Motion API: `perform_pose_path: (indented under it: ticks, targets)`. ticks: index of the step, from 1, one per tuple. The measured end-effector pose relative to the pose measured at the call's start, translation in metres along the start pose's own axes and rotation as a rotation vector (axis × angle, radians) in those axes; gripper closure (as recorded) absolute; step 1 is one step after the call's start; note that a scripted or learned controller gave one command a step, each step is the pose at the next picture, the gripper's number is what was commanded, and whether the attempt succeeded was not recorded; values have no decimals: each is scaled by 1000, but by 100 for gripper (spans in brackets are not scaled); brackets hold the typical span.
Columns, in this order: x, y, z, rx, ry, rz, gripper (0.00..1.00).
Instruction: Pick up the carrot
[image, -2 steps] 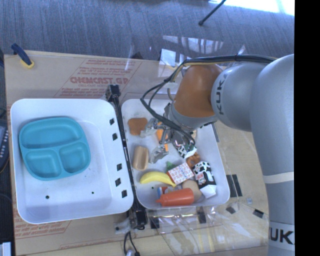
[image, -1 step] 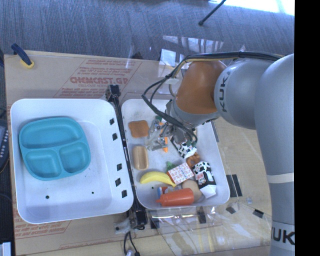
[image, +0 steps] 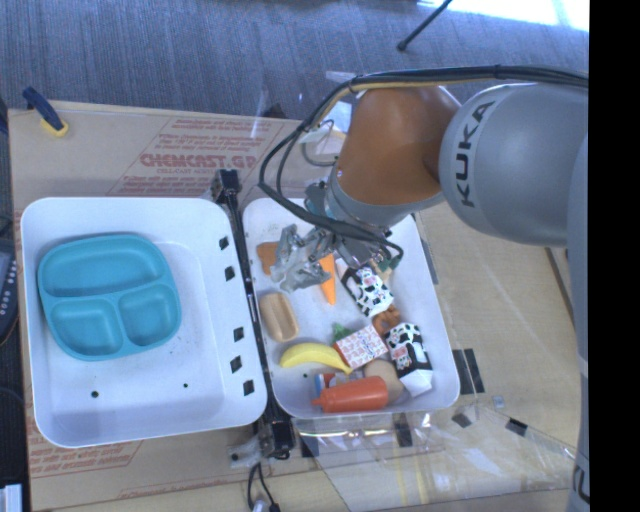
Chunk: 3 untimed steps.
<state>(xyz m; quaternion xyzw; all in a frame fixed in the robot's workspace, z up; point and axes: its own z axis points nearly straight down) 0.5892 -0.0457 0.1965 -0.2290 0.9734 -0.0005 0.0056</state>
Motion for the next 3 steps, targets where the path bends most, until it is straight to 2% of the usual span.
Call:
perform_pose_path:
  ticks: [1,2,3]
  targets:
    - [-1,1,-8,-1,1,-3,100]
    - [62,-2,-4,-4,10,-134,100]
    - [9,-5,-31,-1,5,-91,100]
